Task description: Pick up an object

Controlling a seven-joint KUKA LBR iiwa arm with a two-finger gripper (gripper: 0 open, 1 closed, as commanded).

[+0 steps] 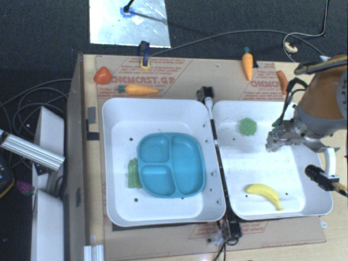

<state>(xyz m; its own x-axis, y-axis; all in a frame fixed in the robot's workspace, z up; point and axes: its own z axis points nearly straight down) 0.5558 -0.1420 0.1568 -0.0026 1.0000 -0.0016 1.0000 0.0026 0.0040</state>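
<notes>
— Where do your jaws (275,141) stand?
— Over the right bin (238,200); whether they're clenched, you cannot tell.
— And the objects?
— Banana (264,193) near the front, green ball (248,126) at the back.

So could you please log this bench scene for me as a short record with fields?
left bin: blue divided plate, green item at its left edge
right bin: green ball, banana
gripper: over right bin, right of the ball, nothing seen held
bench outside bins: carrots, red item
</notes>
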